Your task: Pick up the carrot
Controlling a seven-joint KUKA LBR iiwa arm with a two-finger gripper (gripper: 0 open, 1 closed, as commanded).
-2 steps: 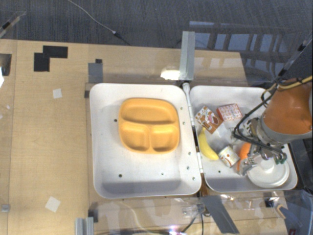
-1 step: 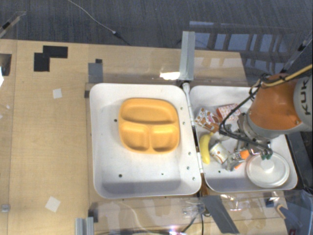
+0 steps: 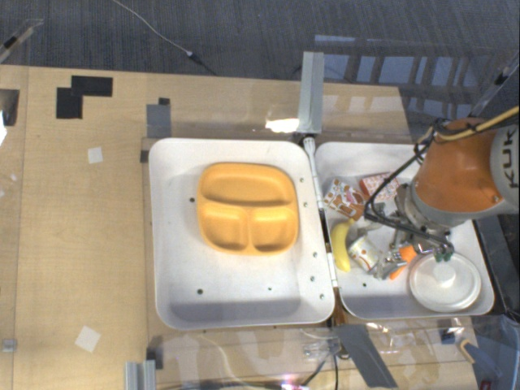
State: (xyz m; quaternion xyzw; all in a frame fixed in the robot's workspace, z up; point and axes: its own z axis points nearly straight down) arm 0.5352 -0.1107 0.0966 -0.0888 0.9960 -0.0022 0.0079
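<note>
The carrot (image 3: 399, 263) is a small orange piece lying in the right bin (image 3: 487, 303), near its front, just left of a white round bowl. My gripper (image 3: 396, 250) hangs straight over it from the grey arm with the orange band (image 3: 455, 173), and its body hides much of the carrot. Only orange bits show beside and below the gripper. Whether the carrot is touched or merely under the gripper cannot be told from this slant.
In the right bin lie a white round bowl (image 3: 444, 281), a yellow banana-like piece (image 3: 341, 246), a small printed cup (image 3: 363, 256) and two snack packets (image 3: 347, 198). The left bin (image 3: 175, 242) holds a yellow divided plate (image 3: 248, 208). Cables trail off the wrist.
</note>
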